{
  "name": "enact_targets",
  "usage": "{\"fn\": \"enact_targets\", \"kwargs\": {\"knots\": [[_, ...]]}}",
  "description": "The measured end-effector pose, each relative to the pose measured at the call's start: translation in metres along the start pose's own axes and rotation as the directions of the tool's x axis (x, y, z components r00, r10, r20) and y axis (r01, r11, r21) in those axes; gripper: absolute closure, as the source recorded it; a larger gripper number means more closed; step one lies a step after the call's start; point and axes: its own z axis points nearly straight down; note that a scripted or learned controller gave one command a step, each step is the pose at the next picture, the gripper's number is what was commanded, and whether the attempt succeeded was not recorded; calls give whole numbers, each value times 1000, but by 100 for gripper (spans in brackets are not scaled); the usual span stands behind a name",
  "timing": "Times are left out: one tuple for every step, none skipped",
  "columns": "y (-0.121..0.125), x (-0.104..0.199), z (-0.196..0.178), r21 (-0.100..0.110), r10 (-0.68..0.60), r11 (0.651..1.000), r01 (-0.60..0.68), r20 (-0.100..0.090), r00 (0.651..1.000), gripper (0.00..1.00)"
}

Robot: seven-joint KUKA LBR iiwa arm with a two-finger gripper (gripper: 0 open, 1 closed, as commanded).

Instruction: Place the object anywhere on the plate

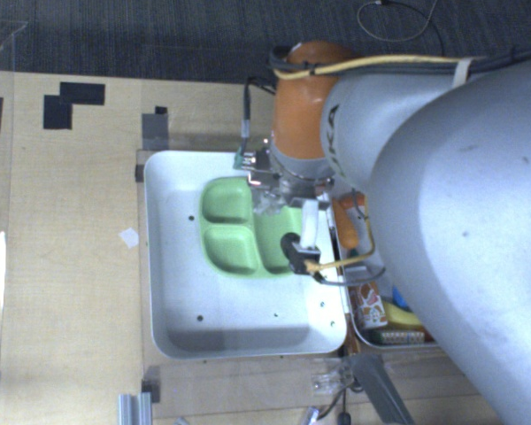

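Note:
A light green plate [230, 228] with separate compartments lies in the left white bin [173, 264], toward its far right side. My gripper [279, 204] hangs low over the plate's right compartment, under the orange band of the arm. The wrist and a black cable fitting [292, 246] cover the plate's right part. I cannot make out any object in the gripper; whatever sits beneath it is hidden.
The big grey arm [451, 193] covers most of the right bin. Below it show a printed packet [370, 304], a yellow item [405, 317] and something orange [350, 209]. The wooden bench [62, 264] stretches out to the left.

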Motion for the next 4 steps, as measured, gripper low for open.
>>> {"fn": "enact_targets", "kwargs": {"knots": [[68, 0, 40, 2, 152, 988, -152, 2, 988, 100], [76, -72, -59, -1, 96, 995, -96, 1, 995, 100], [2, -40, -20, 3, 217, 976, -217, 2, 976, 100], [2, 15, 51, -23, 219, 975, -219, -10, 976, 100]]}}
